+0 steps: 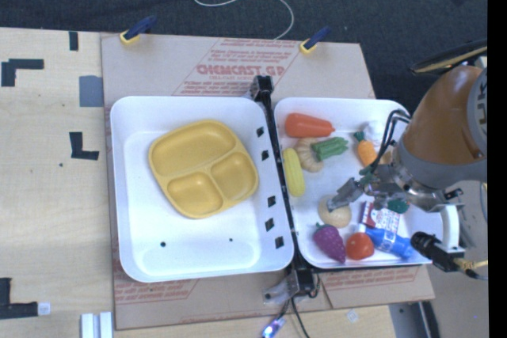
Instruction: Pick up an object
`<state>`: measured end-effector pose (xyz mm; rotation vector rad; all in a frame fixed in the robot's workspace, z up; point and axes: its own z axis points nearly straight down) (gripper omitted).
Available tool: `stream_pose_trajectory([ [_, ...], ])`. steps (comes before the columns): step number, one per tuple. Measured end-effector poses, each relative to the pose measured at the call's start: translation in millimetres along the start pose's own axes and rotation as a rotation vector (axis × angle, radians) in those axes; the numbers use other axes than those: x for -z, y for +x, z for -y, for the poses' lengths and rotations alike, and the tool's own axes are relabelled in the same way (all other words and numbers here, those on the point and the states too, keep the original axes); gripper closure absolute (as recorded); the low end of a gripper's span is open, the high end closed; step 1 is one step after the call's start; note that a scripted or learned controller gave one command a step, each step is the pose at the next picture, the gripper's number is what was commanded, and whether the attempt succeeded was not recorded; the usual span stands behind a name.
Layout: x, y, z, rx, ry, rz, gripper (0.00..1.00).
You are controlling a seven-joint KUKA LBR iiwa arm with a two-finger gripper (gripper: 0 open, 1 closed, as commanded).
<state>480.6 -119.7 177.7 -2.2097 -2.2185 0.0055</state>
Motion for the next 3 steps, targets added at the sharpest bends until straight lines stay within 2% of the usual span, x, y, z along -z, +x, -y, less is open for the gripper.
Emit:
stream_pose_trajectory([
  [1, 12, -3, -2, -0.003, -0.006, 0.003, 1.0],
  [2, 70, 77, -4, 0.006, -0.014, 0.003, 1.0],
  [3, 63, 146, -2, 0.004, -0.006, 0.003, 1.0],
])
